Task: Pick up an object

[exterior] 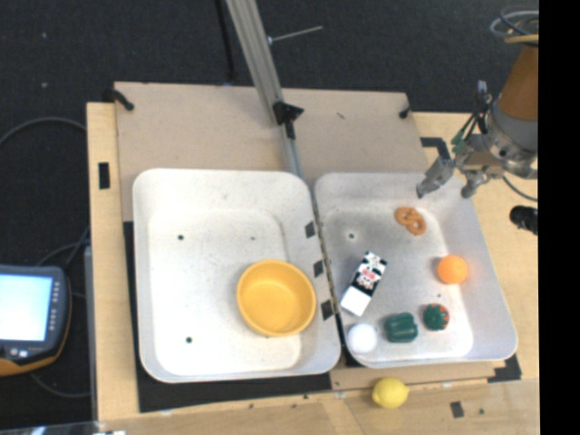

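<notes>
Dark floor surrounds a tan bench that carries two shallow white bins side by side: the left bin and the right bin.

Arm pose: the arm enters at the upper right of the frame, with its orange band above the grey wrist. The hand sits over the upper right corner of the right bin, its two fingers spread apart and pointing down and left, with nothing between them. The upper part of the arm is cut off by the frame edge.

Hard to make out: the brown pretzel-like piece, just below and left of the hand, is small and its kind is uncertain. The red and green object is likewise too small to identify.

Count, right bin, seven items:
- one brown pretzel-like piece
- one orange ball, right centre
- one black and white box, tilted, centre
- one dark green object, lower centre
- one red and green object, just right of it
- one white ball, lower left corner

Count, left bin: one yellow bowl, lower right part.

On the bench below the right bin: one yellow lemon

At the left frame edge sits one handheld screen unit, partly cut off
</notes>
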Robot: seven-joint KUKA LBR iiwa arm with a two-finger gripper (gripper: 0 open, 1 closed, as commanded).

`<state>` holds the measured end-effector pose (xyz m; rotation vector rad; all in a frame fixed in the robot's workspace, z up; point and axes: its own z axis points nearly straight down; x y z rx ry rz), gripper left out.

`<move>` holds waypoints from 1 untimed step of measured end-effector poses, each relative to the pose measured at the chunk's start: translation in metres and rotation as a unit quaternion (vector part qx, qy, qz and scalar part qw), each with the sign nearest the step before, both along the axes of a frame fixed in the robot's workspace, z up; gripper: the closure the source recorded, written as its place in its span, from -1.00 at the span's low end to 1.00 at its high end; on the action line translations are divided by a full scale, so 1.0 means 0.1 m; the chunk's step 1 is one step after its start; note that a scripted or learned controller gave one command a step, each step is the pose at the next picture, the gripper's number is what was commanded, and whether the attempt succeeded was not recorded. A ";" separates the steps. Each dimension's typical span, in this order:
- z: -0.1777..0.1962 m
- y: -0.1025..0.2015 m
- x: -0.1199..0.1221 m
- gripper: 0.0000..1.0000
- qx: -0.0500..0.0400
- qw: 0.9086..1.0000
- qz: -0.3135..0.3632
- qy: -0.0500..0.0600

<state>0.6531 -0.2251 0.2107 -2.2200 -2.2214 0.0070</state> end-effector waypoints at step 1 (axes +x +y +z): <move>-0.43 -0.02 0.03 -1.00 -0.001 1.000 0.001 0.000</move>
